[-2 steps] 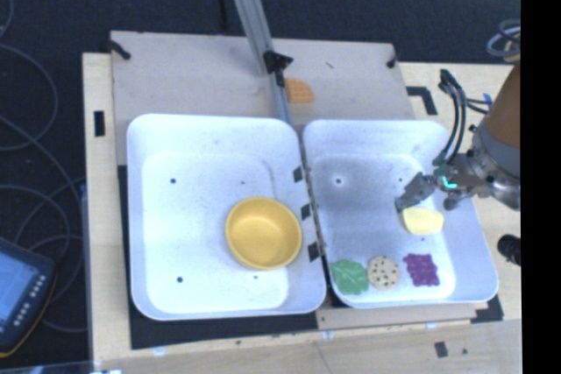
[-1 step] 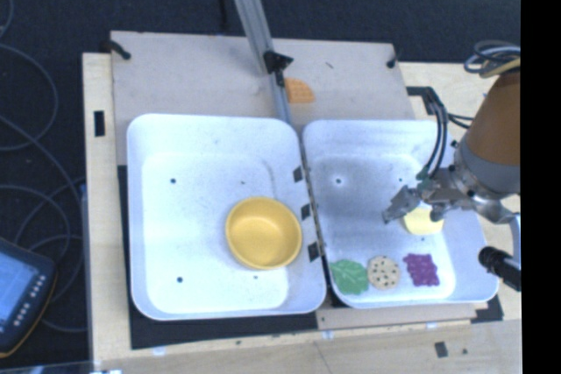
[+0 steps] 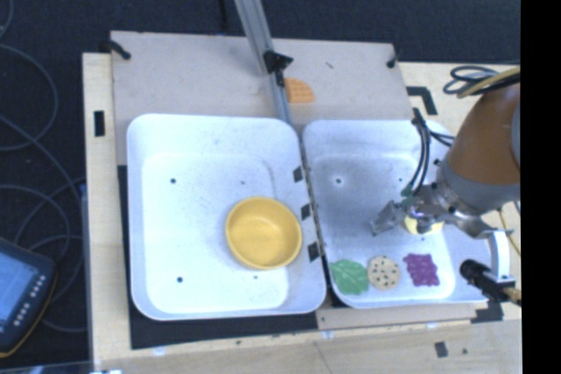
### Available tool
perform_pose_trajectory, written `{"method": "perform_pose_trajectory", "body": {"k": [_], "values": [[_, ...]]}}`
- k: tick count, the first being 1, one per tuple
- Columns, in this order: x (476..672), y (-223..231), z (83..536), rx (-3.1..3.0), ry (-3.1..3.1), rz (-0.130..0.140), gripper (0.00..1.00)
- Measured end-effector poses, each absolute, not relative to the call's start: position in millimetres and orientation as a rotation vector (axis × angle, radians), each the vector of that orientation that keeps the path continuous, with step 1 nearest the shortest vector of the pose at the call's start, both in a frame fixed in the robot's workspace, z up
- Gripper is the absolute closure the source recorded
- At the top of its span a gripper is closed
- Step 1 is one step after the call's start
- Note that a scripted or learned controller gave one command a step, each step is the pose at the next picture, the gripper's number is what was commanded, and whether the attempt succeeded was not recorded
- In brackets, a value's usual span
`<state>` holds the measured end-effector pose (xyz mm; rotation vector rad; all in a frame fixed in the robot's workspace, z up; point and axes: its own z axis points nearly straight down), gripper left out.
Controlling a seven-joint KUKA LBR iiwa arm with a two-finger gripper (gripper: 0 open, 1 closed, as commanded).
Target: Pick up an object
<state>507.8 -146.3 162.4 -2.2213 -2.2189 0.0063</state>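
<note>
Camera view, from the left: the left bin point(image 3: 158, 188) carries a yellow bowl point(image 3: 263, 232) toward its right side, upright and well apart from my tool. Next comes the right bin point(image 3: 351, 153). Along its near edge lie three small flat pieces in a row: a green leaf point(image 3: 350, 276), a cookie point(image 3: 383, 272) just beside it, and a purple bunch point(image 3: 422, 269) a little further right.

My gripper point(image 3: 396, 218) hangs above that row, over the bin floor, with my arm point(image 3: 486, 144) reaching in from the right. A small pale yellow thing point(image 3: 414, 223) sits right at the wrist end of the tool; I cannot tell whether it is an object or part of my hardware, and I cannot tell how wide I stand.

Any of the three pieces would do, and the cookie lies nearest below me. My worry is their flatness: I judge I could close above one and come up with nothing. They also sit close to the near wall, so a descent there might nudge a piece against the rim or catch its neighbour.
</note>
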Motion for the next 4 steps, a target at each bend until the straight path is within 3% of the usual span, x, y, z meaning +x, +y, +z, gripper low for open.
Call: {"method": "perform_pose_trajectory", "body": {"k": [1,2,4], "values": [[505.7,-140,117,-2.222,-2.219,0.005,0.00],[508.2,-140,130,-2.231,-2.216,-0.006,1.00],[503.4,-144,241,-2.222,-2.232,-0.007,1.00]]}}
